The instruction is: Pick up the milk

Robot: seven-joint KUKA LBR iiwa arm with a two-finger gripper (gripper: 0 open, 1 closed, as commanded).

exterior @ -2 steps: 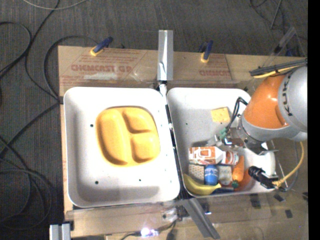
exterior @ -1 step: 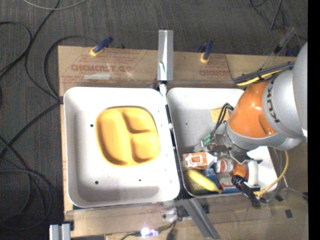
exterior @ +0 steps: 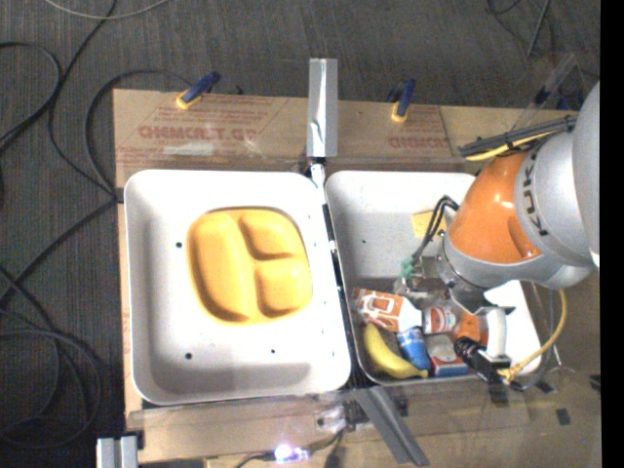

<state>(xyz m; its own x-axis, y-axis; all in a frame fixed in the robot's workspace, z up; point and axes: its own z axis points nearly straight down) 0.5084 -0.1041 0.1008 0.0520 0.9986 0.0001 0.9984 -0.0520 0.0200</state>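
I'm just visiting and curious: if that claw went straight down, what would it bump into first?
Probably the small red and white carton in the right white bin, since the gripper hangs above the pile there; depth is hard to judge.

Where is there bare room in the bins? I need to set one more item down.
Free: the left bin floor around the yellow tray, widest along its near edge; the right bin far-left corner. Crowded: its near end, where banana, cartons and the end effector sit together.
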